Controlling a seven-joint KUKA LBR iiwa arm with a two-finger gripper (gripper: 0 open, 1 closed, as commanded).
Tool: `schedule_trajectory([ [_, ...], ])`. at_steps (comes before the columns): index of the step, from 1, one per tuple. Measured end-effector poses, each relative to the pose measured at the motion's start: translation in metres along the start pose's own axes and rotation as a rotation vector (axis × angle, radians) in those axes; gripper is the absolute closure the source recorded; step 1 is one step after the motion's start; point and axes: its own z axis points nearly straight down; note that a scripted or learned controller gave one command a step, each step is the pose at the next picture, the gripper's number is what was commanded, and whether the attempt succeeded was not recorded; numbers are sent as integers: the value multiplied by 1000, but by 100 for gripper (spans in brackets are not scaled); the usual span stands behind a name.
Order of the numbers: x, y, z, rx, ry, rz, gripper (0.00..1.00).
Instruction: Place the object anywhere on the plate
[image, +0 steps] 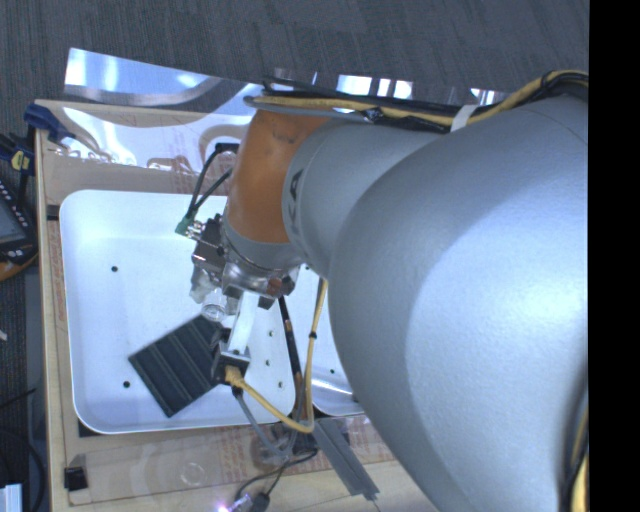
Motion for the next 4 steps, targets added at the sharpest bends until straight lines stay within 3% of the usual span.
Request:
schedule_trajectory([
  [1, 1, -1, -8, 5, -3, -10, 100],
  [2, -3, 50, 30, -5, 2, -207, 100],
  [3, -23, -39, 117, -4, 1, -158, 100],
  [4, -51, -23, 29, -12, 3, -406, 100],
])
